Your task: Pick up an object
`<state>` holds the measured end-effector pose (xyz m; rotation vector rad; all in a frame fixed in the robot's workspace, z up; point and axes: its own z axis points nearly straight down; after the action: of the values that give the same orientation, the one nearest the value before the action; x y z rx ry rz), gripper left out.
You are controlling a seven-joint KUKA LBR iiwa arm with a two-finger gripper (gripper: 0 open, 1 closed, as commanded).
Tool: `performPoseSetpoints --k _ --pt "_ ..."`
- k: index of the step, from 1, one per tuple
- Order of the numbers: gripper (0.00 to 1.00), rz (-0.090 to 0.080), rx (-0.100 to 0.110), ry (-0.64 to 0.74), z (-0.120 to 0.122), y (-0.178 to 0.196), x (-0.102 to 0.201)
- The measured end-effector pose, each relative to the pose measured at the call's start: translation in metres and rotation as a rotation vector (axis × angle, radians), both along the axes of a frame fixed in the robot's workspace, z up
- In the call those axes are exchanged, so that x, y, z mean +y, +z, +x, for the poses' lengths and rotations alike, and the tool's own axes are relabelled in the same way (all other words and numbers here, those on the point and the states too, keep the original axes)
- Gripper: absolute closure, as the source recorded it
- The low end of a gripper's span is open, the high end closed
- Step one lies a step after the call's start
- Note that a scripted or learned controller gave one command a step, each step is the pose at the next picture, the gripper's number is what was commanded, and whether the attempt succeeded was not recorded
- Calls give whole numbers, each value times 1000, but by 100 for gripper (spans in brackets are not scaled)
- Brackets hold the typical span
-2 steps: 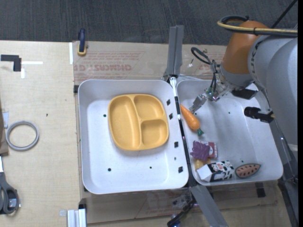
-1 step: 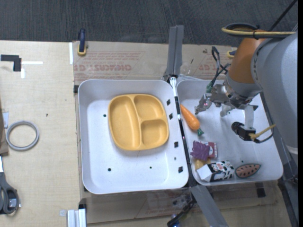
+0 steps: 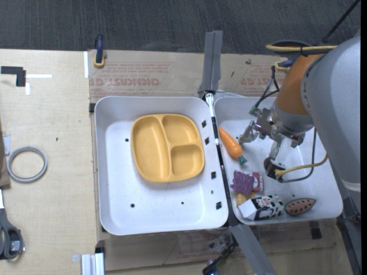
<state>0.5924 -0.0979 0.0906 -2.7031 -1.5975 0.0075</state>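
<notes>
The right bin holds an orange carrot near its left wall. A purple crumpled item lies in front of the carrot. A black-and-white cow-patterned carton and a brown oval piece rest along the bin's front wall. My gripper hangs low over the middle of the right bin, just right of the carrot and apart from it. I see nothing held in it. The grey arm with its orange band covers the bin's back right part.
A yellow divided plate lies in the left bin. On the bench to the left are a grey tape ring and scissors. A yellow cable loops beside the gripper. A metal divider stands behind the bins.
</notes>
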Motion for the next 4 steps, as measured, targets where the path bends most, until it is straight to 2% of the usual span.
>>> performPoseSetpoints --k 1,2,3,4 --pt "0 -1 -2 -188 66 1 -4" --pt "0 -2 -2 -365 42 101 52" --pt "0 -4 1 -685 16 99 55" --pt "0 -2 -1 -869 11 100 70"
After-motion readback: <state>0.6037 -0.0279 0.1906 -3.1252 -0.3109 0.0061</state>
